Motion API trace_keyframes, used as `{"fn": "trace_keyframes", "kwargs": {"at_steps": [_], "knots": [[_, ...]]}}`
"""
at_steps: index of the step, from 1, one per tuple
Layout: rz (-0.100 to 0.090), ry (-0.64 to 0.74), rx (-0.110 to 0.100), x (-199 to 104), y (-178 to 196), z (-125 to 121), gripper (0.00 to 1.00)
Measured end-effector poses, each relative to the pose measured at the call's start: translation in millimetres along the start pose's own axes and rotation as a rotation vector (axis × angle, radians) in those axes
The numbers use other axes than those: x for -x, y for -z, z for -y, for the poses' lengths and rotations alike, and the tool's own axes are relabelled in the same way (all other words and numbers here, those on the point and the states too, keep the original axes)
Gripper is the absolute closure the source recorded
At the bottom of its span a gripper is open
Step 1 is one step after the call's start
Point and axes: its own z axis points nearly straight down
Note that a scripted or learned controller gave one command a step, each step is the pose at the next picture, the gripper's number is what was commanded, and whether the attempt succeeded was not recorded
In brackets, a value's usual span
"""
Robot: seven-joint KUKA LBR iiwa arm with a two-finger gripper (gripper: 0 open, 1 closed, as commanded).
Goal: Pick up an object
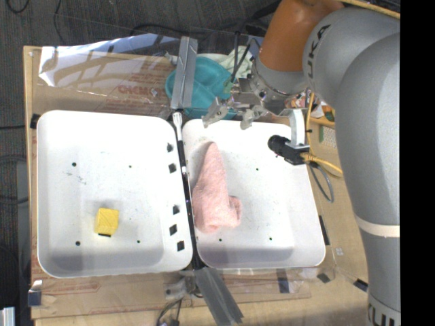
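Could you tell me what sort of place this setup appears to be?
Probably a robotics lab's grasping test bench: a KUKA arm reaches over two white bins, holding a pink cloth and a yellow block.

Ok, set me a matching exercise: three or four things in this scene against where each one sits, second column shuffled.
Things:
1. yellow block
2. pink cloth
3. claw
4. teal cloth

Places:
A. outside the bins, beyond their far edge
B. left bin, near its front
C. above the far edge of the right bin
D. right bin, along its left side

Pairs: 1-B, 2-D, 3-C, 4-A
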Motion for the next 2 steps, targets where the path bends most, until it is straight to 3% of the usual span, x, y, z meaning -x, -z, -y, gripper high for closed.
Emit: {"fn": "trace_keyframes", "kwargs": {"at_steps": [1, 2], "knots": [[0.000, 0.059, -0.001, 37, -128, 47, 0.00], [0.000, 0.064, -0.002, 37, -118, 46, 1.00]]}}
